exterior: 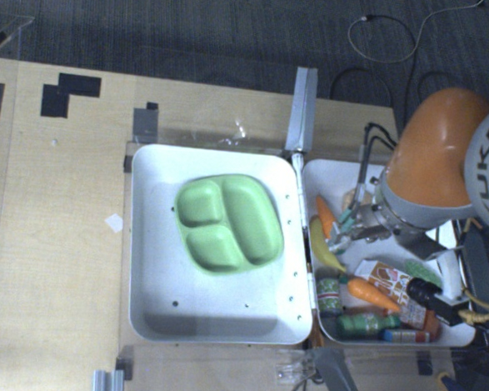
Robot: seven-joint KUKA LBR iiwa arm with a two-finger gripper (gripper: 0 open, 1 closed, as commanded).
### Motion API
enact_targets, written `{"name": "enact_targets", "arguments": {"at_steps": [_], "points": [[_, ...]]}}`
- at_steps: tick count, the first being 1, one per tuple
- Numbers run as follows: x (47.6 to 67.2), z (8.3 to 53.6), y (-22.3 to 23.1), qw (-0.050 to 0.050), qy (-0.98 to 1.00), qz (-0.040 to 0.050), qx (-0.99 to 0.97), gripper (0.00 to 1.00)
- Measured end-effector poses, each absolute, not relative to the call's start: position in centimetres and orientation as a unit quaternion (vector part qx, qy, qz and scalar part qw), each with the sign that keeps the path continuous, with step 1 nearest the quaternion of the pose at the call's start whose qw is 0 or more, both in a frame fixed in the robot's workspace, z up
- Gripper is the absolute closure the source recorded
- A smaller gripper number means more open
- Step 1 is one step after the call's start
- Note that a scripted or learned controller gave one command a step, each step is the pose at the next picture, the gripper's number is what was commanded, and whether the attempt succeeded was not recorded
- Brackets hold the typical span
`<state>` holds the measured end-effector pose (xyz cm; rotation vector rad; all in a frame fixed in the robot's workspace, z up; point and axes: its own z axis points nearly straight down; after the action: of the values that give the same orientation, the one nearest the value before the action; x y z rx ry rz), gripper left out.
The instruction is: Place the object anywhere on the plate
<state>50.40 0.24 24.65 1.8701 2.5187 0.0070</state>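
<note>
A green plate [228, 223] with three compartments lay in the middle of the left bin [149, 301], turned at a slight angle to the bin's walls, with bare white floor all around it. The left bin stood against the right bin [336, 173], and both rested on the pale wooden surface [49, 244].

The arm [435, 149] reached in from the right, its orange band hanging over the right bin's upper half. The gripper [345, 228] sat low over the left part of that bin, well apart from the plate. Whether it was spread or pressed together could not be told, as the wrist hid much of it at this slant.

The things to be picked from were all in the right bin. A small carrot [324, 213] lay just beside the gripper, toward the bin's left wall, and a banana [324, 250] curved along that wall below it. Nearer the front edge lay a dark can [329, 292], a second carrot [371, 294], a printed carton [397, 285] and a green bottle [367, 324] on its side, crowded together and touching. Which of them was the chosen object could not be told.
</note>
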Motion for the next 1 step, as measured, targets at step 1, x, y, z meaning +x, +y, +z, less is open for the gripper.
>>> {"name": "enact_targets", "arguments": {"at_steps": [1], "points": [[50.39,21.06,10.35,0.001,0.825,0.0008,0.566,1.0]]}}
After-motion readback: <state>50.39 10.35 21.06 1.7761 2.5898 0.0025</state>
